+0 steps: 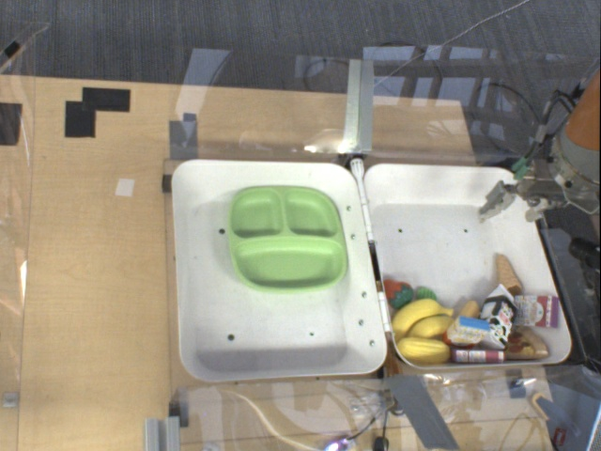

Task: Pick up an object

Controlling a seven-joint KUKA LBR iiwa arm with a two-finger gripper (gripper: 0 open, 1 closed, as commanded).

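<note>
Grey metal, the pincer (507, 198) hangs above the right bin's (441, 205) bare upper corner, touching nothing. Whether it is open or closed I cannot tell.

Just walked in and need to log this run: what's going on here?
A grey robot arm with an orange band reaches in from the right, its two-finger gripper above the right white bin, holding nothing. The small objects, among them yellow bananas, sit piled at that bin's near edge. A green divided plate lies in the left white bin.
</note>
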